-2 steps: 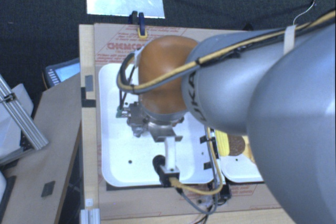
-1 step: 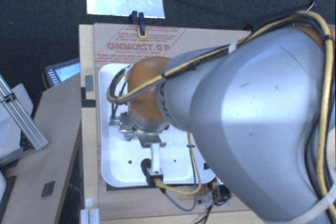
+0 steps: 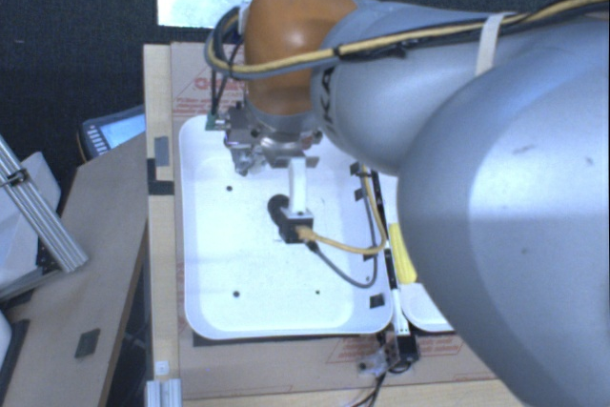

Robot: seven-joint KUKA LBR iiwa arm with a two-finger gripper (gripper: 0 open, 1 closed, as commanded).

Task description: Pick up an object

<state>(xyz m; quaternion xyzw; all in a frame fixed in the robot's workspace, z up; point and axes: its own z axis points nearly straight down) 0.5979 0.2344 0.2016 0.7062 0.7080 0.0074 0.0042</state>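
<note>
The two-finger gripper hangs under the orange band of the grey arm, low over the far end of the shallow white left bin. Whether the jaws are open or closed I cannot tell, and nothing can be seen between them.

The floor below and around the gripper looks bare white apart from a few small dark specks, which seem too small to grasp. The only likely target is a narrow yellow strip lying lengthwise by the divide between the bins, at the near-left edge of the shallow white right bin. The arm hides most of that bin. I cannot tell whether the strip is a loose object or a fixture.

To do this step well, the arm probably should not descend here, since a grasp would likely close on nothing. It would be better to lift clear and travel to the strip. The jaws should then be set across its narrow width and lowered, keeping off the bin wall just beside it.
</note>
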